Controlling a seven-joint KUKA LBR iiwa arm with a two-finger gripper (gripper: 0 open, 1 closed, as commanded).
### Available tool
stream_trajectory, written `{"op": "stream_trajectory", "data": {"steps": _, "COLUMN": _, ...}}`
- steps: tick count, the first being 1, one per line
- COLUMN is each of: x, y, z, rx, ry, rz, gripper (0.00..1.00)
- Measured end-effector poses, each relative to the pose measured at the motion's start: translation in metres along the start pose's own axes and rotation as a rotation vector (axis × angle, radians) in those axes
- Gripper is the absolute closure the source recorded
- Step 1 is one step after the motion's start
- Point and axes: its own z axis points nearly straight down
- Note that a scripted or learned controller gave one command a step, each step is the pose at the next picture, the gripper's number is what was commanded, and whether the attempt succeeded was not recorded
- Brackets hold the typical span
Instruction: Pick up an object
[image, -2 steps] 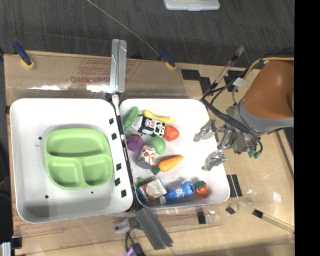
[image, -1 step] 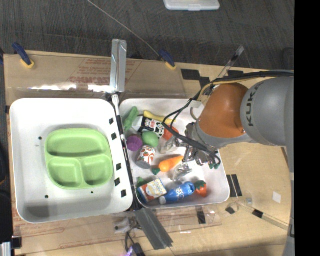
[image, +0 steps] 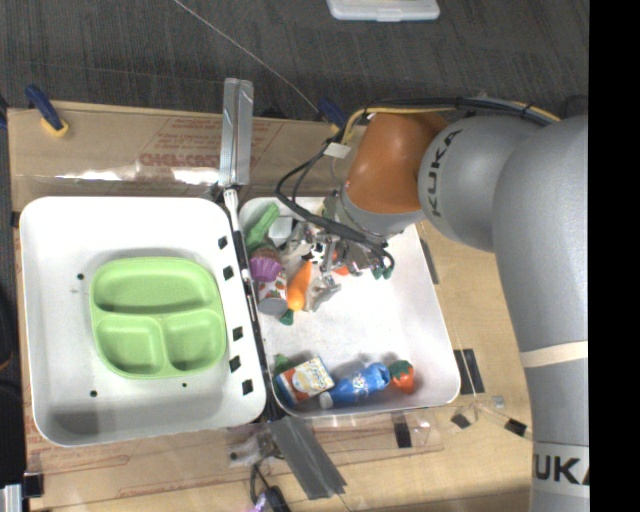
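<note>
My gripper (image: 318, 272) hangs low in the upper left part of the right bin (image: 425, 330), under the grey arm and its orange band (image: 385, 165). It sits right over a cluster of small toys: an orange carrot-like piece (image: 298, 287), a purple item (image: 266, 268) and a green item (image: 262, 226). The arm hides part of the cluster. Whether anything lies between the gripper's two sides is not visible. Along the bin's front edge lie a blue bottle (image: 358, 383) with an orange cap and a small orange-and-white carton (image: 305, 379).
The left bin (image: 60, 240) holds a green three-compartment plate (image: 157, 316). A metal divider (image: 236, 140) runs between the bins at the back. The arm covers the right bin's upper right corner. Bare white floor shows in the right bin's middle (image: 380, 320).
</note>
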Motion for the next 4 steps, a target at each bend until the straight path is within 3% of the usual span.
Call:
{"op": "stream_trajectory", "data": {"steps": 1, "x": 0.05, "y": 0.028, "z": -0.003, "rx": 0.008, "ry": -0.012, "rz": -0.031, "gripper": 0.0}}
{"op": "stream_trajectory", "data": {"steps": 2, "x": 0.048, "y": 0.03, "z": -0.014, "rx": 0.008, "ry": -0.014, "rz": -0.04, "gripper": 1.0}}
{"op": "stream_trajectory", "data": {"steps": 3, "x": -0.017, "y": 0.058, "z": -0.124, "rx": 0.009, "ry": -0.022, "rz": -0.029, "gripper": 1.0}}
{"op": "stream_trajectory", "data": {"steps": 4, "x": -0.041, "y": 0.077, "z": -0.189, "rx": 0.008, "ry": -0.018, "rz": 0.055, "gripper": 1.0}}
